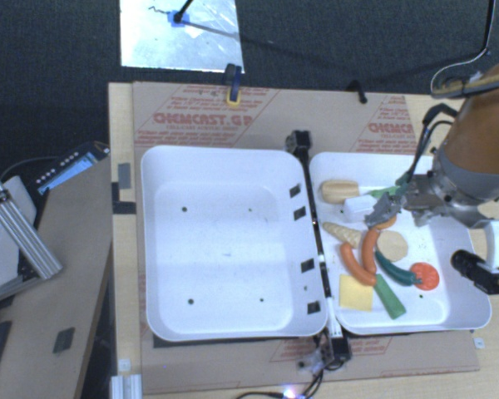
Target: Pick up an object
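Bench (pixel 125 306) carries two white bins side by side. Left bin (pixel 224 239) bare. Right bin (pixel 466 306) crowded: bread roll (pixel 339 191), cone (pixel 343 232), orange sausage (pixel 364 256), yellow block (pixel 356 293), green stick (pixel 388 296), tomato slice (pixel 426 276), items touching or overlapping. Gripper (pixel 381 213) low over sausage's upper end; fingers' spread: cannot tell.

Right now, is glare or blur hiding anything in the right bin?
Camera view: the right bin is evenly lit and its white floor is bright but not washed out; the toys are sharp enough to tell apart; the gripper is soft and cluttered; the foil sheet glares.
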`<state>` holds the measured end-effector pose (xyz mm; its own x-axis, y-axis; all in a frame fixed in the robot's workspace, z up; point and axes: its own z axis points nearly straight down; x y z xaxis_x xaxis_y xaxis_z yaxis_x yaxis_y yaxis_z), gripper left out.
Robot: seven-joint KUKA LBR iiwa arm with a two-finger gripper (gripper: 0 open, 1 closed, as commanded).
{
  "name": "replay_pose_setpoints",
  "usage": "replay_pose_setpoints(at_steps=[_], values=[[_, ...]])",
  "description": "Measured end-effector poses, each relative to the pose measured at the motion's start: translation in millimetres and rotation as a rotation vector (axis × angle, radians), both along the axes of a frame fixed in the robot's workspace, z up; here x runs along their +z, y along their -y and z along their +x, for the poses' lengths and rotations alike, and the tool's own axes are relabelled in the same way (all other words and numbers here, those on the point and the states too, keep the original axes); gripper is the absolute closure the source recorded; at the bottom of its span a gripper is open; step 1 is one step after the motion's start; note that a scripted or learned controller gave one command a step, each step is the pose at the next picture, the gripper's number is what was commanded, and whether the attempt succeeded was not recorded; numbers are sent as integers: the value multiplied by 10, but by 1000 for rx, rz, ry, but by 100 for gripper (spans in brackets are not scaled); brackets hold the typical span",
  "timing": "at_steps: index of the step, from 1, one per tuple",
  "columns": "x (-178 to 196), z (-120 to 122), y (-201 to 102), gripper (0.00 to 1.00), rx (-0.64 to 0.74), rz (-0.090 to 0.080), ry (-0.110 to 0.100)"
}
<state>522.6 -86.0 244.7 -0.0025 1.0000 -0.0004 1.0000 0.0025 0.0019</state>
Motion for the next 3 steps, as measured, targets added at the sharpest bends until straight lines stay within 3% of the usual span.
replay_pose_setpoints(at_steps=[1,2,3], values=[[-1033,43,-37,0,-1,2,-5],[-1622,-372,130,0,-3,1,-3],[-1493,-342,118,100,0,2,2]])
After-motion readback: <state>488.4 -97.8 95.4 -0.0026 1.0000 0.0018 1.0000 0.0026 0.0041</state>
